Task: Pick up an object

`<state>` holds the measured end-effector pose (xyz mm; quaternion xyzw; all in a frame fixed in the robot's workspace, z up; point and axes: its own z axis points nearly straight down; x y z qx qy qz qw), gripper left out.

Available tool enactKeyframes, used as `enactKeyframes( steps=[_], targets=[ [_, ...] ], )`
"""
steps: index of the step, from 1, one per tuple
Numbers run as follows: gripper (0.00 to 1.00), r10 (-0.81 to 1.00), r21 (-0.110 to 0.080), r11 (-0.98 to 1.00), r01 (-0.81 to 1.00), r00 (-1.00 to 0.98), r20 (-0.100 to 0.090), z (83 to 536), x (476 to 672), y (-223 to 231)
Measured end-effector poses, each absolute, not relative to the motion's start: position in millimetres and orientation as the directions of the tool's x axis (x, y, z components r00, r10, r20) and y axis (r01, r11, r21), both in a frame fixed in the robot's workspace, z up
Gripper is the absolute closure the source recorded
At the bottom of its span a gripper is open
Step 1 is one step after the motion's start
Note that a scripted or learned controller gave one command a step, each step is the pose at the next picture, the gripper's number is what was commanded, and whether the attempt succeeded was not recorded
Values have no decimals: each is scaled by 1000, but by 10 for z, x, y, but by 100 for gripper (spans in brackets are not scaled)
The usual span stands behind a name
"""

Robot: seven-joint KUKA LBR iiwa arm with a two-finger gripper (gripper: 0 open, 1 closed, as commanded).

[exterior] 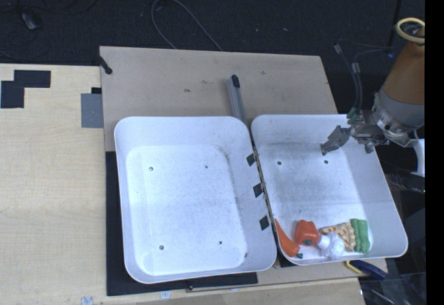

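Nothing is picked up yet: your gripper [335, 141] hangs over the right bin [388, 203], fingers apart and empty, well away from the toys [326, 236] at its near edge.

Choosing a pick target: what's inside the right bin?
Right bin: small objects bunched at its near edge, an orange piece, a red one, a green one. Anything beneath them is covered.

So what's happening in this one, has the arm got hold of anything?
Nothing is held that can be seen. The gripper hangs over the far part of the right bin, well apart from the objects. Those lie bunched along the bin's near edge: an orange piece, a red piece, a white lump and a green piece. The left bin sits alongside.
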<state>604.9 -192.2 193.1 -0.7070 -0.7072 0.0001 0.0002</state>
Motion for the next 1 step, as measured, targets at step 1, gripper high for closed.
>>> enactKeyframes(
  steps=[1],
  targets=[
    [0, 1000, -2, 0, 1000, 0, 1, 1762, 6133, -1833]
  ],
)
